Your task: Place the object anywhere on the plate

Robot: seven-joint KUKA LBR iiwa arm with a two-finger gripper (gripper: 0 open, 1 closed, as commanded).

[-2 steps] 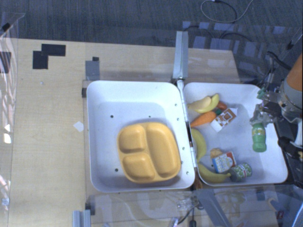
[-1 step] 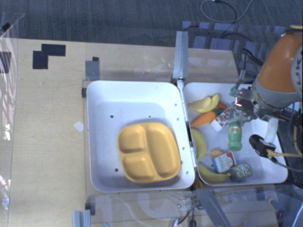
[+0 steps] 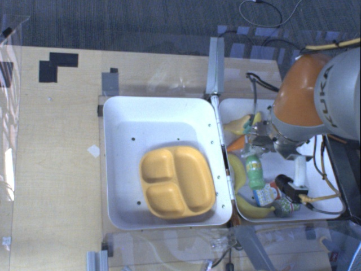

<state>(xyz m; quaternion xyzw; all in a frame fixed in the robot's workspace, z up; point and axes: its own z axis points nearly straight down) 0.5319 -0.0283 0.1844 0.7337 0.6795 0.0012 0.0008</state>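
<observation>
Claw (image 3: 260,135) sits low over the right bin (image 3: 333,205), at its upper left corner, tucked under the grey wrist and the orange band of the arm (image 3: 302,97); whether it is apart, together or clamped on something I cannot tell, since the wrist hides it from above. Nothing can be seen held.

Just below it in that bin lies a heap of small things: a green bottle (image 3: 255,171) standing on end or leaning, a banana (image 3: 239,174) along the left wall, a second banana (image 3: 252,209) curled at the bottom, a small carton (image 3: 265,195) with blue on it, an orange piece (image 3: 237,143) and something yellow (image 3: 241,123) near the top wall. Which of these is the object to move is probably the one nearest the claw, though the picture does not settle it.

The yellow plate (image 3: 177,181), with three compartments, lies in the left bin (image 3: 121,151), low and towards its right wall, with nothing on it. Both bins rest on the counter (image 3: 56,168).

Risks, as I judge them: the things touch one another, so a closing claw may nip two at once or push one aside and come up with nothing. The bottle is smooth and round and could slip. Carrying over the wall between the bins, a loosely held piece might catch and drop short of the plate.
</observation>
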